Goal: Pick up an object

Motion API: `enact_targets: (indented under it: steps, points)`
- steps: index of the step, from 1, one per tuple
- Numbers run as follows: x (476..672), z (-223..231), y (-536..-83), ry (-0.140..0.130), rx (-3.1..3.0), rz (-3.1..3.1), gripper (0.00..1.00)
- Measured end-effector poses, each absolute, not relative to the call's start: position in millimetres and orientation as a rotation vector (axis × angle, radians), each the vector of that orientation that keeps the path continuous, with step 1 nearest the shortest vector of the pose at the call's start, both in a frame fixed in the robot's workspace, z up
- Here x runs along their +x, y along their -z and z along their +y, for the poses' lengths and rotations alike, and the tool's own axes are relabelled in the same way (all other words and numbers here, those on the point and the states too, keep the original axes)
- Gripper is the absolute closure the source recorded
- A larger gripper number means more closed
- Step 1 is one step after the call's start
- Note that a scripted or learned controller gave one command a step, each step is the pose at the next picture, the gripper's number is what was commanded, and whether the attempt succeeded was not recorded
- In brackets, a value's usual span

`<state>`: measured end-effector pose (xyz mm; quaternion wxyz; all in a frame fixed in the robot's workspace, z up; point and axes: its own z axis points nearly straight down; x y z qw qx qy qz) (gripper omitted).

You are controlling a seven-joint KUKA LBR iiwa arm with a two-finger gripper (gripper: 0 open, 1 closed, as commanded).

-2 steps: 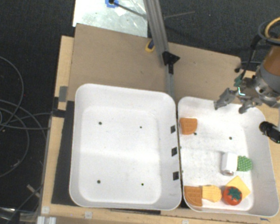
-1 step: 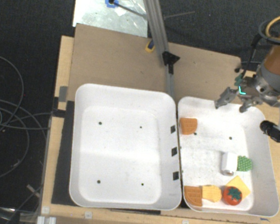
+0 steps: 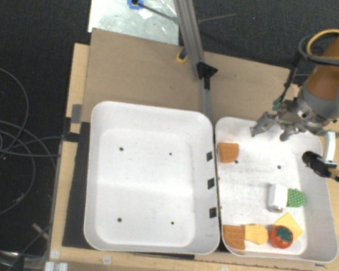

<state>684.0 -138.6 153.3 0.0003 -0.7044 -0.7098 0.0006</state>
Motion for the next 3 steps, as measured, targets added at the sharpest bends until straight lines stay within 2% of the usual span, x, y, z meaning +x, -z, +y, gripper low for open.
enact_targets:
  steps: [1,2,3]
  points:
    - [685.1,-142.6,-110.9,-0.003,-2.215,-2.227,0.00]
    - [685.7,-142.0,-90.5,-0.002,-2.214,-2.229,0.00]
    - [687.3,-142.3,-103.5,0.002,-2.214,-2.236,1.00]
